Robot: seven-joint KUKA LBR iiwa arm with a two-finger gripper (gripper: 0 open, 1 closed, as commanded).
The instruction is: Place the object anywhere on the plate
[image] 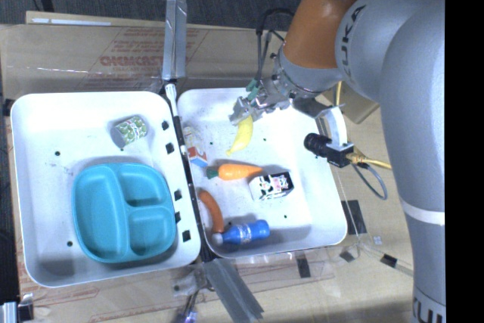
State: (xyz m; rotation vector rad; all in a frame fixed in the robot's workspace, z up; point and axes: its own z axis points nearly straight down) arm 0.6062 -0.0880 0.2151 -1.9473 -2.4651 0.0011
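The arm reaches in from the right, and its gripper (pixel 253 104) sits over the far end of the right bin (pixel 327 217), right at the top of the banana (pixel 243 132). The fingers (pixel 243 108) look closed around the banana's upper tip, with the fruit hanging down at a slant from them, its lower end near the bin floor, though the contact itself is small and hard to make out. So this reads as the pick-up step: banana caught at its tip, not yet carried anywhere. The blue plate (pixel 121 212), divided into compartments, lies in the left bin (pixel 38 125), well apart from the gripper. Next move, to my eye: lift clear of the divider between the bins, swing left, lower over the plate, and let go; a tip grip could slip on the way. Writing: "KUKA" in dark letters on the arm's grey casing (pixel 355 30); faint red print on the cardboard (pixel 98 49) behind the bins, too blurred to read
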